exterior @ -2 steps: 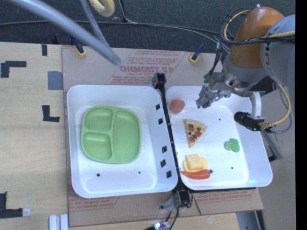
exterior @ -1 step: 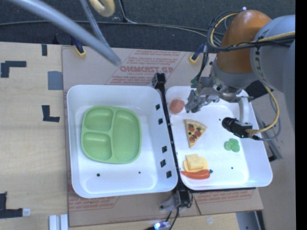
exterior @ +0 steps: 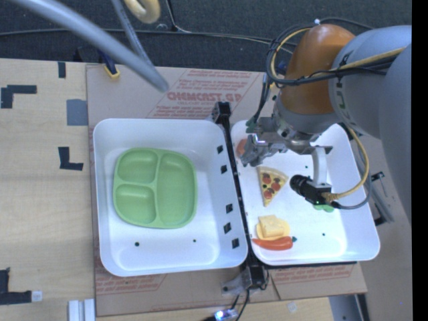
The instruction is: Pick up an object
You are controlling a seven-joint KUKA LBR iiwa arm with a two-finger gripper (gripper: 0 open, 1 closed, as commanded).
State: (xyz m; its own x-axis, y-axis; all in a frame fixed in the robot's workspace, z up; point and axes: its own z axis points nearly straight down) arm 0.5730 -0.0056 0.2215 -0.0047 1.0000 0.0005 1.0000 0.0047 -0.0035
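Looking down on two white bins side by side on a cardboard sheet. Left bin (exterior: 107, 199) holds a green divided plate (exterior: 155, 187), lying flat, left of the bin's centre. Right bin (exterior: 348, 243) holds the toy food: a pizza slice (exterior: 271, 183) near the bin's left wall, a yellow cheese wedge (exterior: 271, 227) nearer the camera, and a red chili pepper (exterior: 273, 244) touching the wedge's near edge.

The arm (exterior: 374, 72) comes in from the right, orange band (exterior: 314, 65) above the wrist, hanging over the far part of the right bin. The gripper (exterior: 253, 147) sits at the bin's far-left corner, just beside the divider between the bins, and just beyond the pizza slice. Finger state: cannot tell, the tips are a dark blur against the bin wall, and nothing can be made out between them. A black cylindrical part (exterior: 309, 189) with a green tip hangs from the wrist on a yellow cable, just right of the pizza slice.

Pizza slice, cheese wedge and pepper all lie on the bin floor, apart from the gripper. Black clips (exterior: 229, 209) run along the divider.
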